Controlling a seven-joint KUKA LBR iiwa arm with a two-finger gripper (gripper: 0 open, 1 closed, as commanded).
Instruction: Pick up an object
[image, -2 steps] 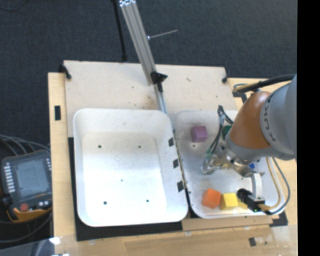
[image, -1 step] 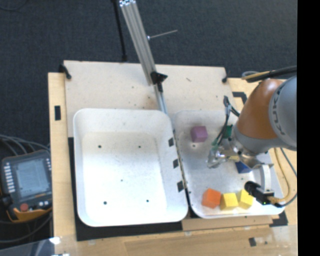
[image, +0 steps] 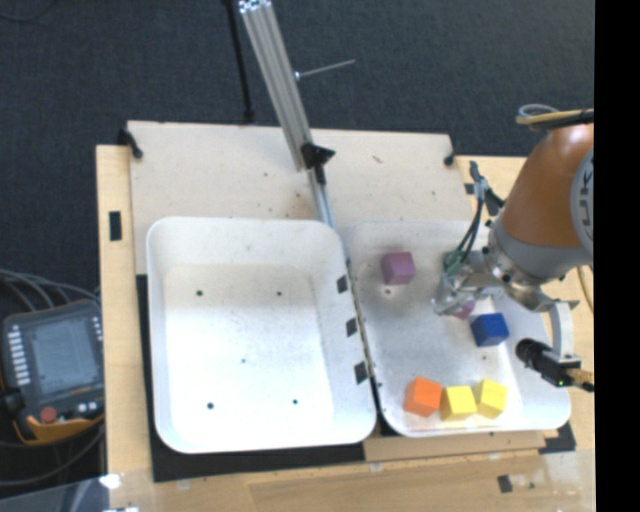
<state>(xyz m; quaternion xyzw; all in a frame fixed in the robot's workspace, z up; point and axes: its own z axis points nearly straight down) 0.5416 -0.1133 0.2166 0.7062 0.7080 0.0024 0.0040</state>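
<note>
The bench (image: 220, 170) carries two shallow white bins side by side. The left bin (image: 250, 235) holds no blocks; the right bin (image: 400, 240) holds all of them. The grey arm (image: 545, 215), with its orange band, reaches in over the right bin's right edge, and its gripper (image: 457, 298) hangs low near the middle of that bin. Whether the jaws are parted or closed cannot be told, since the wrist and cables cover them from above. A small mauve shape shows just under the gripper tip, too hidden to identify. The blue block (image: 489, 329) lies just beside the gripper, toward the bin's near right. The purple block (image: 398, 267) sits apart toward the far left. Along the near edge lie the orange block (image: 423, 396), then two yellow blocks (image: 459, 401) touching each other.
</note>
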